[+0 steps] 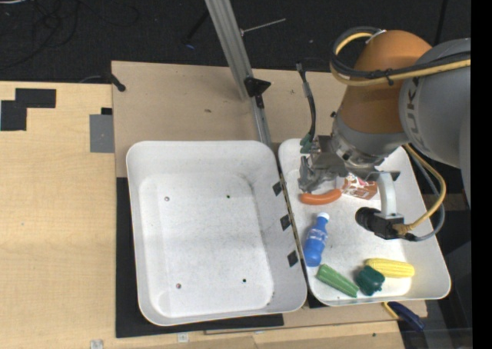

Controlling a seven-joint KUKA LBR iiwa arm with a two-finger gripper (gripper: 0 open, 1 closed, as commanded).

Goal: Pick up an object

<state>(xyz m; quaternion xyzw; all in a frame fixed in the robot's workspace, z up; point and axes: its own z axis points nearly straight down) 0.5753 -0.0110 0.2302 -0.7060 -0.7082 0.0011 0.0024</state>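
Pincer (311, 178) low in the right bin (430, 282), at the bin's 11 o'clock corner, directly over an orange carrot (320, 197); whether it grips anything cannot be told from this slant. Carrot lies flat, just at 6 o'clock of the tool. Blue bottle (315, 238) sits further toward 6 o'clock; green pepper (337, 280), green block (370, 280) and corn (390, 267) cluster near the bin's 6 o'clock rim. Left bin (154, 163) adjoins.

Judgement: grasp stage, carrot the likely target. Next move calls for a closed grip, then a straight lift.
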